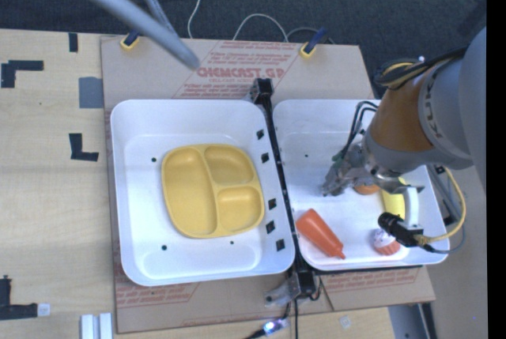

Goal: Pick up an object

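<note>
Overhead slanted view of a bench with two shallow white bins side by side. Left bin [130,140] holds a yellow divided plate [212,190] lying flat near its middle, three compartments upward; its central position keeps it well apart from the walls. Right bin [304,120] holds the candidate objects for the pick: an orange carrot-shaped toy [320,234] lying flat near the front left corner, tip toward the front wall; a small round red-and-white item [385,242] near the front wall; and a yellow object [395,205] with a small orange piece [365,189] just beside it, both partly hidden under the wrist. These loose things lie scattered, as would be expected of a bin kept for repeated grasp attempts.

Grey arm [443,112], with its orange band [399,124] above the wrist, enters from the right and bends down into the right bin. Gripper [338,179] sits low over the bin floor, near mid-bin, pointing down and slightly toward the divider. It stands beside the orange piece and well apart from the carrot-shaped toy. Nothing can be seen between its tips, and whether the claw is spread or closed cannot be told at this angle. Judged from the scene, no object is lifted yet.
</note>
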`<state>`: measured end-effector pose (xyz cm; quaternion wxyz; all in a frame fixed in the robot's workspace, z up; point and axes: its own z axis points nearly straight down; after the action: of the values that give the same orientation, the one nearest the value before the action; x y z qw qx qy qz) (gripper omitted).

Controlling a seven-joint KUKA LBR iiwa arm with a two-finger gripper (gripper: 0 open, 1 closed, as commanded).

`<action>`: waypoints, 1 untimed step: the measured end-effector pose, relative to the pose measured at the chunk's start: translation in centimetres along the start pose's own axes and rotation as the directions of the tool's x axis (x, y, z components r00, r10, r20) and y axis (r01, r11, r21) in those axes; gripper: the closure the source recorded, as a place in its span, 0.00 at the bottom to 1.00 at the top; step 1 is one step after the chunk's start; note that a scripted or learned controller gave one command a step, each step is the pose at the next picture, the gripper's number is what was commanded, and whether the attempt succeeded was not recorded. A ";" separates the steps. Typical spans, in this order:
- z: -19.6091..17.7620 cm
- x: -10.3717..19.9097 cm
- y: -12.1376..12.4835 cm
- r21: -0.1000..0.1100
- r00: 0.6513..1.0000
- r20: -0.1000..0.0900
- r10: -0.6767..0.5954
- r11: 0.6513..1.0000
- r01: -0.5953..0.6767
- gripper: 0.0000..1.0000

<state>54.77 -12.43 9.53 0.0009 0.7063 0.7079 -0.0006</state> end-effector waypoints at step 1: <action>-4.2 0.2 -0.1 -0.002 1.000 -0.002 0.001 1.000 -0.001 1.00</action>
<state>54.70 -12.25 13.74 0.0009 0.7067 0.7075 0.0006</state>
